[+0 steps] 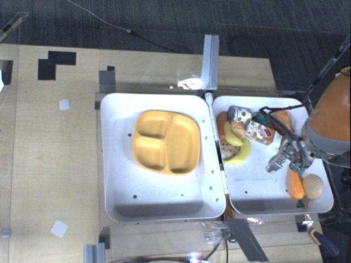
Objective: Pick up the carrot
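Near the right bin's [241,199] front right corner, carrot [296,186] lying on the floor beside a tan round item [313,186], not yet lifted; gripper [287,160] just above its upper end, finger state impossible to tell, grasp and lift left.

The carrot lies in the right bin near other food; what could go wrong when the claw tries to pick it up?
1. The carrot lies right beside a round tan item, so the claw may bump or grab that instead.
2. The carrot sits near the right bin's front right corner, so the wall may leave little room for the descent.
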Controlling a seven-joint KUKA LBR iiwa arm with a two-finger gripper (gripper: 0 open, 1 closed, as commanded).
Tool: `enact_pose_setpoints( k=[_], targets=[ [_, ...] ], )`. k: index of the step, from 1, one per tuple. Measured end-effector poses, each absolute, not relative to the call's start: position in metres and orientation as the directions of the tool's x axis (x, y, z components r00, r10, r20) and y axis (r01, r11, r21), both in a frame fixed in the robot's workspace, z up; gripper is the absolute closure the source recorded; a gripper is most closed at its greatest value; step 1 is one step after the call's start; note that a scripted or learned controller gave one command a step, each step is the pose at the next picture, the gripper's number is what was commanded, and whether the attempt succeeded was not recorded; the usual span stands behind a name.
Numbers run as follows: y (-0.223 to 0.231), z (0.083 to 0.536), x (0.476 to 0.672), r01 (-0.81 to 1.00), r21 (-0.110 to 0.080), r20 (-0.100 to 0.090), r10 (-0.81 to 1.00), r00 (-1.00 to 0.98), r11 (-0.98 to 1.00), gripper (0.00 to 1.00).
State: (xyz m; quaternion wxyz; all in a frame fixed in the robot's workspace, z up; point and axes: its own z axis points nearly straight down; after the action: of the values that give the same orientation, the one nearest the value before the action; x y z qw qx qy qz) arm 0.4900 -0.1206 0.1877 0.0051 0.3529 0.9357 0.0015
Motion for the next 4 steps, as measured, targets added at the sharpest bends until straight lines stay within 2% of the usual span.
enact_pose_setpoints(
  k=[1,2,3,4],
  targets=[
    [-0.144,0.135,0.488,0.463,0.002,-0.005,0.463,-0.886,0.886,1.0],
    [-0.117,0.174,0.49,0.413,0.004,-0.01,0.413,-0.911,0.911,1.0],
    [-0.156,0.09,0.492,-0.044,-0.001,-0.014,-0.044,-0.999,0.999,1.0],
    [-0.12,0.187,0.513,0.132,0.001,-0.015,0.132,-0.991,0.991,1.0]
  ],
)
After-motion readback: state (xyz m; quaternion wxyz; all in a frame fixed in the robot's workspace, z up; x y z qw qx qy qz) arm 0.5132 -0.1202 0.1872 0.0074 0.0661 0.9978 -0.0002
